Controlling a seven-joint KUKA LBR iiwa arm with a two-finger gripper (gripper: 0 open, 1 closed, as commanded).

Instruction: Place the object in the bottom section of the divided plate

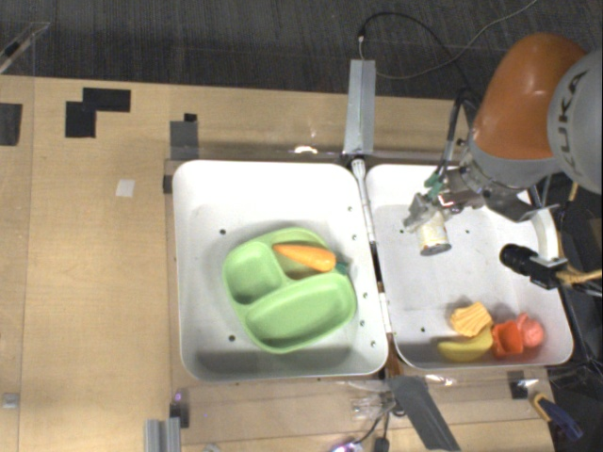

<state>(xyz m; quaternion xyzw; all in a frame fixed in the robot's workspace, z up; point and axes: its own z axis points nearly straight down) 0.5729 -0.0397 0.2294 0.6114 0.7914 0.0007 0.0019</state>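
A green divided plate lies in the left bin. Its large bottom section is bare green. An orange carrot rests in the plate's upper right section. My gripper hangs over the upper left part of the right bin, well apart from the plate. At the right bin's lower right lie an orange ridged piece, a yellow banana and a red fruit. They sit close together, below and to the right of my gripper.
A metal divider bar runs up from between the two bins. The arm's orange band and grey wrist overhang the right bin's upper right corner. A black part juts in over the right bin's right rim.
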